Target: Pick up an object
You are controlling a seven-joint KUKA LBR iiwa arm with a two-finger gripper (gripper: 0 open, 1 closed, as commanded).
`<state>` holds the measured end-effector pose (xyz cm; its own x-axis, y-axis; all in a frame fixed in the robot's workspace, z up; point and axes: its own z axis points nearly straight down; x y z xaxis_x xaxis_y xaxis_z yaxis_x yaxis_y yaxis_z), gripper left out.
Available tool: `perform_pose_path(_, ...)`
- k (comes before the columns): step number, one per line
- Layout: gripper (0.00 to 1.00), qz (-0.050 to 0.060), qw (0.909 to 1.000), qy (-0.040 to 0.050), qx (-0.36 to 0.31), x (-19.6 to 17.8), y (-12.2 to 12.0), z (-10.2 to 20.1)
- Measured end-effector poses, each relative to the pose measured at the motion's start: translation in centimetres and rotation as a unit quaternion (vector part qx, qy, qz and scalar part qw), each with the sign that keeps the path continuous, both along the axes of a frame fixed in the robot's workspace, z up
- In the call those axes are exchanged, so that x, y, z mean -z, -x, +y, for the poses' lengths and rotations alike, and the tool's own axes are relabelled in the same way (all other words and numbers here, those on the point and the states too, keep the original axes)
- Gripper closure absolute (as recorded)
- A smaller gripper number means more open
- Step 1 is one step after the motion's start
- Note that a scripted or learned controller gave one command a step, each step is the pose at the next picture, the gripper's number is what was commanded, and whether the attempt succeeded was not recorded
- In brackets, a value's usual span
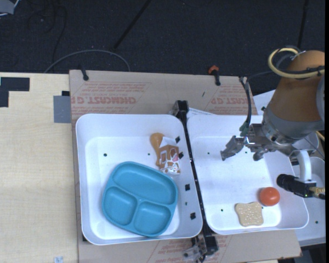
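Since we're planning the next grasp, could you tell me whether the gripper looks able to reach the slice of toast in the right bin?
Probably yes: the gripper hangs over the same bin, and the toast lies flat with only the tomato nearby.

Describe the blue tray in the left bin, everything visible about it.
The blue tray looks like smooth plastic, a rounded rectangle with three compartments: one long one along its upper side and two smaller ones below. It lies flat, right side up, turned at a slant, in the lower half of the left bin. Nothing lies in it. Its lower edge sits close against the bin's near wall.
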<state>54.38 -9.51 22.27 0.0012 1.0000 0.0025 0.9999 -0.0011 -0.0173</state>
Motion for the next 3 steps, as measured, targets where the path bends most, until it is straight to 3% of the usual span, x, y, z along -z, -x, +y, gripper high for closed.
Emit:
perform_pose_path(1, 0.0, -0.007, 1.0, 0.0007, -0.001, -0.7, -0.3, 0.0)
perform_pose_path(3, 0.0, -0.004, 1.0, 0.0004, 0.0, 10.0, 0.2, -0.2)
